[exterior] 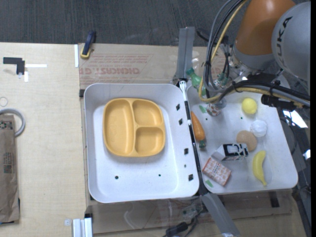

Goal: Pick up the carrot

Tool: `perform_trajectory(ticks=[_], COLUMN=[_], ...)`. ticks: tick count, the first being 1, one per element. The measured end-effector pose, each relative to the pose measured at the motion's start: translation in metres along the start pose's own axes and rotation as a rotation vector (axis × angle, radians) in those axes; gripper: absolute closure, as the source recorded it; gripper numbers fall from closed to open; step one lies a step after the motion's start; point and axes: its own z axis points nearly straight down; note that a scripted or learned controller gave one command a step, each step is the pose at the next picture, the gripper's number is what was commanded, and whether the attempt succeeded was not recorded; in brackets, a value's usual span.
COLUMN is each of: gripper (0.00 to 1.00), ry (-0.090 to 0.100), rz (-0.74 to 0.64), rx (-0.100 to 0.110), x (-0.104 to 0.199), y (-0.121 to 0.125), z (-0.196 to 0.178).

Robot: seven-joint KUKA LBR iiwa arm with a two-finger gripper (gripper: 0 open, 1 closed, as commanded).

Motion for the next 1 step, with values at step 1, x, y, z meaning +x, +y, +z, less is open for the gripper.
perform_trajectory(ticks=[1], gripper=[1.00], ry=[0.000], rz=[-0.141], rx=[0.000], x=[0.0361], y=[0.0372], z=[-0.0262])
